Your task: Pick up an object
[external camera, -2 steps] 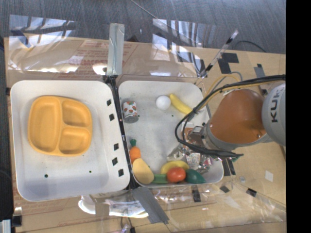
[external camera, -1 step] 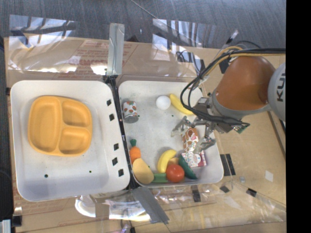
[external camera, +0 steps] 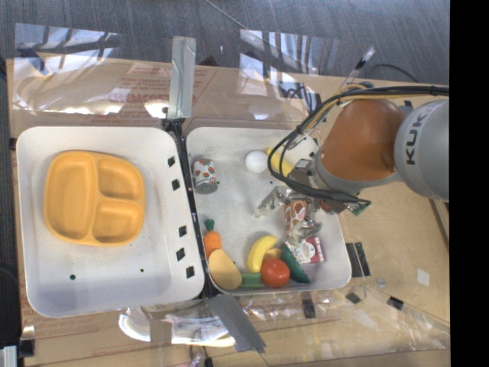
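While the arm [external camera: 382, 140] reaches over the right bin [external camera: 229, 140], its gripper [external camera: 294, 205] hangs low among crumpled wrappers [external camera: 299, 224] near that bin's middle; whether it is wide, narrow or holding anything cannot be told. Along the right bin's near wall lie a banana [external camera: 262, 250], a tomato [external camera: 276, 272], a carrot [external camera: 212, 241] and a green vegetable [external camera: 295, 267]. A small patterned cup [external camera: 204, 174] sits by the right bin's left wall, a white ball [external camera: 254, 160] further in. Left of the right bin, the other bin [external camera: 46, 289] holds a yellow divided plate [external camera: 93, 198].
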Motion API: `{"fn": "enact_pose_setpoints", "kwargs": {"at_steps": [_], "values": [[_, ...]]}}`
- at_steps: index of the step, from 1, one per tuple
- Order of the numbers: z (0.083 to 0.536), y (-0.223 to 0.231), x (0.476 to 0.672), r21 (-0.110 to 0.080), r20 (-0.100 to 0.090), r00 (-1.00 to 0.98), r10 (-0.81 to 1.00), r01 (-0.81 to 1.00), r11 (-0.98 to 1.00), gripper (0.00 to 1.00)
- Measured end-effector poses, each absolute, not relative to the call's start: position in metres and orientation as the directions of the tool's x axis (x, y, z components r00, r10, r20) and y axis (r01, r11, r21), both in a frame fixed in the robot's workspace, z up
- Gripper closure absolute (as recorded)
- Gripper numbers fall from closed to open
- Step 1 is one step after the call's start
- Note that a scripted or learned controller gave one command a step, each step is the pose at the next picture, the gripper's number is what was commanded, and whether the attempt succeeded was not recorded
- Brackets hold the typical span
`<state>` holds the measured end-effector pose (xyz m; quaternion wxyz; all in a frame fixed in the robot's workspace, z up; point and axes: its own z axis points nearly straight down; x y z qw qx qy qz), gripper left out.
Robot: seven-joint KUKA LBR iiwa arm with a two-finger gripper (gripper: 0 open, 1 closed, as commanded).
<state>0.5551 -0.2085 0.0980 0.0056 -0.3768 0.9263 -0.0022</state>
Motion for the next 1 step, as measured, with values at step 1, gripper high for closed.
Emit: {"fn": "enact_pose_setpoints", "kwargs": {"at_steps": [1], "values": [[0.1081, -0.2077, 0.5560, -0.010, -0.009, -0.713, -0.701, -0.701, 0.713, 1.00]]}}
